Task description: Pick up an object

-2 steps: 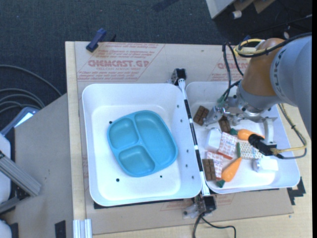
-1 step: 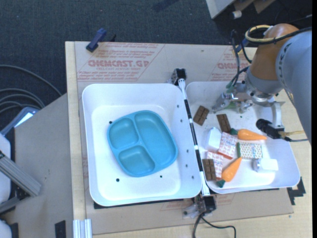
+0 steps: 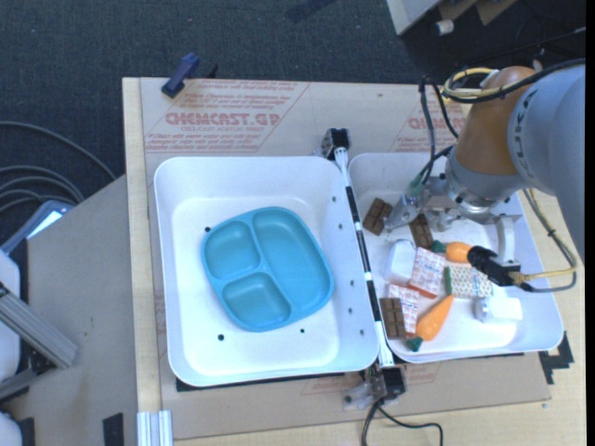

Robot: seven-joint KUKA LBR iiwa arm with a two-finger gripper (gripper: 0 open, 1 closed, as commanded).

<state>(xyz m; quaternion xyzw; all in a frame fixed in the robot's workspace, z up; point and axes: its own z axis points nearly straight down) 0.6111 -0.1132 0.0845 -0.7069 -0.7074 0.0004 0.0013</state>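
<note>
Blue clip point(image 3: 180, 75) on the bench's point(image 3: 232, 110) far edge — cables point(image 3: 46, 170) left.

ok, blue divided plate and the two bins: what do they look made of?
Blue divided plate: looks like moulded plastic, matte to satin, one even colour with soft rounded dividers. Left bin and right bin: likely thin white plastic, smooth and slightly glossy, with rounded formed rims. None can be confirmed by look alone.

Red print "CHEMCAST GP" repeated on bench board point(image 3: 223, 110); smaller lines illegible.
</note>
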